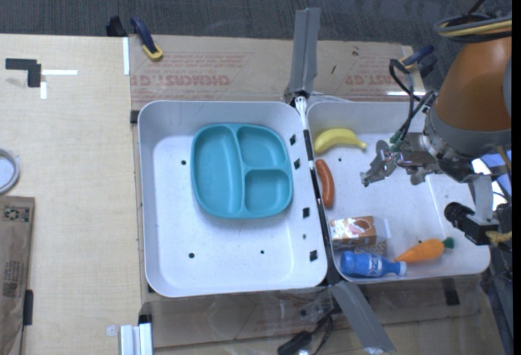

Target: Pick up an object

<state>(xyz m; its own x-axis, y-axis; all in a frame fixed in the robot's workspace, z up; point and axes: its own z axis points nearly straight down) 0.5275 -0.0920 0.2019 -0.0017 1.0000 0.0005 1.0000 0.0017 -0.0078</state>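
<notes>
Red mirrored lettering is showing on the cardboard [244, 68] behind the bins, too reversed to read with certainty. The gripper [376, 170] is hovering in the right bin [456, 264] over bare floor, nothing between its fingers; whether they are apart cannot be told. A yellow banana [338, 139] is lying by the bin's back left corner, a reddish sausage [326, 182] along the left wall, with a snack box [354, 230], blue bottle [370, 265] and orange carrot [423, 250] near the front. A teal divided plate [242, 170] is sitting in the left bin [163, 247].

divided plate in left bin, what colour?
Teal; the plate shows plainly in the camera view.
</notes>
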